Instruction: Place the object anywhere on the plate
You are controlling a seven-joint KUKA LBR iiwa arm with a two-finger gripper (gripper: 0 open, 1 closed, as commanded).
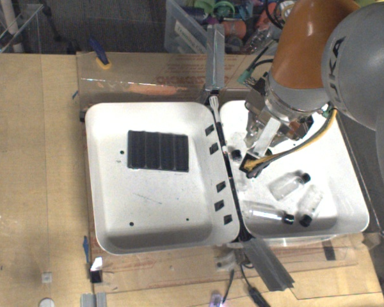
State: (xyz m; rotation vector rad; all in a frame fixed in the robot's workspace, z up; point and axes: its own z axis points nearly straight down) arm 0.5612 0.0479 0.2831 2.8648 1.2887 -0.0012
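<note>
Grey arm [345,50] reaching in over right bin [345,171], left bin [109,171] holding dark ribbed plate [158,151], clear vials [288,200] lying loose in right bin near front, gripper [256,147] low above them, finger state: cannot tell.

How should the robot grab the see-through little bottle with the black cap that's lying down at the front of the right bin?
Probably by the middle of its clear body, coming straight down from above. The bottle lies flat on the right bin, its black cap pointing right, so the long sides are open to the gripper fingers. Closing across the narrow width, not along its length, seems safest.
</note>
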